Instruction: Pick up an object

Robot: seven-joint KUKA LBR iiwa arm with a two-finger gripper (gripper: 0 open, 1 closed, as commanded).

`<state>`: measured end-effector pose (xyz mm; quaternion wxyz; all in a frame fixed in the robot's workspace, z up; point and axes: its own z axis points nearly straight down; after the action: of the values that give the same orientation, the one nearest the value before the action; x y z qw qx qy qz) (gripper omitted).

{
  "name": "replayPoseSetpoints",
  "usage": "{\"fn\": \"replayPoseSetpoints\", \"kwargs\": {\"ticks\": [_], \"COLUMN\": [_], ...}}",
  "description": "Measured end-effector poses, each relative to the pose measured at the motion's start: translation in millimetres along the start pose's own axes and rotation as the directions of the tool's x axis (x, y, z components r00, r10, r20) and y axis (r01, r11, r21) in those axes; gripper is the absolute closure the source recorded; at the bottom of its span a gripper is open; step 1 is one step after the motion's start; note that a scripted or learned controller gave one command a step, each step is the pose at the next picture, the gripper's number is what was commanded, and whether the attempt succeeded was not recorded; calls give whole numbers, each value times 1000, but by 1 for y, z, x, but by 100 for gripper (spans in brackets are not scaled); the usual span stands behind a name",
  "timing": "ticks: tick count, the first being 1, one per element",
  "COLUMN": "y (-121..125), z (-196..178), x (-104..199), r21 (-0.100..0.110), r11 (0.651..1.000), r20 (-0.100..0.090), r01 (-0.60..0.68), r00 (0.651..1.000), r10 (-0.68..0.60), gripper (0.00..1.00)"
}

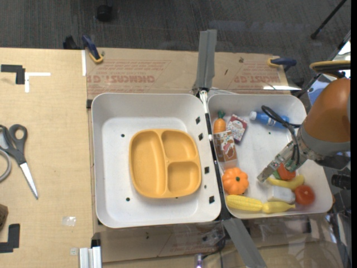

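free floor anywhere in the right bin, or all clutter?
Right bin: bare strip mid-floor between the snack packet and the pincer. Crowded along the front wall: pumpkin, corn, tomato. Left bin: margins around the yellow tray are bare.

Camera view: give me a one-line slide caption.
Gripper low in the right bin over toy food, beside a tomato; the yellow divided plate sits in the left bin.

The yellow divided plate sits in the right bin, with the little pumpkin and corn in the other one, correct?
Not quite. The camera view shows the yellow divided plate in the left bin. The pumpkin and corn lie in the right bin.
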<state>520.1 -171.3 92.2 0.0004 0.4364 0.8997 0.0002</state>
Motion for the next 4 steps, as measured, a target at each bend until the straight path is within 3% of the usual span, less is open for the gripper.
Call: {"fn": "replayPoseSetpoints", "kwargs": {"ticks": [1,2,3,4], "y": [1,50,50,18], "z": [-10,1,1,1], "x": [-1,30,30,61], "r21": [-3,1,2,2], "r11": [1000,971,971,960], "r20": [6,0,0,0], "r01": [3,-238,-239,-280], "r00": [1000,971,971,960], "r10": [-3,238,239,280], "gripper": [100,100,0,0]}}
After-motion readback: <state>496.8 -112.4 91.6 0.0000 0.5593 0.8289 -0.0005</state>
